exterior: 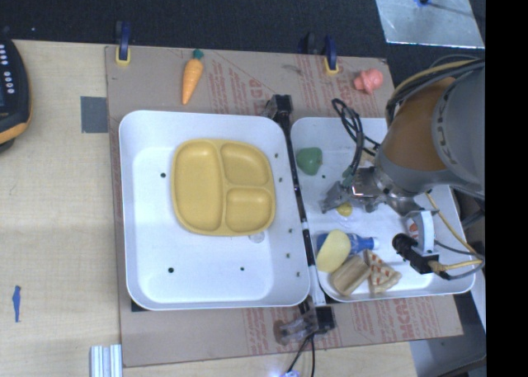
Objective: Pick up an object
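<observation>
Hovering low in the right white bin [330,132], the two-finger gripper [340,198] sits just above a small yellow object [345,210]; grip state unclear. Green rounded piece [309,160] lies nearby; yellow divided plate [223,186] occupies the left bin [148,276].

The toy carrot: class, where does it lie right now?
The toy carrot lies outside both bins on the brown board, just above the top edge of the left bin, near the yellow clamp at the board's upper left corner.
</observation>
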Available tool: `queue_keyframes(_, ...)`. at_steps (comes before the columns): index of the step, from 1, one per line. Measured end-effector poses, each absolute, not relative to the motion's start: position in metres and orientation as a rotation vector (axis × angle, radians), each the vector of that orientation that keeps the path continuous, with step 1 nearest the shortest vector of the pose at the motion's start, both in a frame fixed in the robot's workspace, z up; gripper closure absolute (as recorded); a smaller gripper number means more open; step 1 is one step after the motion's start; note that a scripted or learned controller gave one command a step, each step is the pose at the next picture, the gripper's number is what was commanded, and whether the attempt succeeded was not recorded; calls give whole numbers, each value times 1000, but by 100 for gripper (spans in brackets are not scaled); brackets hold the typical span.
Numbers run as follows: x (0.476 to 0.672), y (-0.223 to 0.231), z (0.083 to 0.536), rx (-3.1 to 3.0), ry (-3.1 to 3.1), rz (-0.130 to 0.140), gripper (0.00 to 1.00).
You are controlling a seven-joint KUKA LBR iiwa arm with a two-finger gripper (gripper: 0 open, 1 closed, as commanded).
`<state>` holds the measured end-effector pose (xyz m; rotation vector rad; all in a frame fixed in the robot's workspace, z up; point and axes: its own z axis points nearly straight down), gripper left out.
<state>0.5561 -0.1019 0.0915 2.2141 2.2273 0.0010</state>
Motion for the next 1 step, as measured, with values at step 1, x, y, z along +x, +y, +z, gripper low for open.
queue_keyframes(1, 554, -103, 103, 2215, 2229, -3, 100)
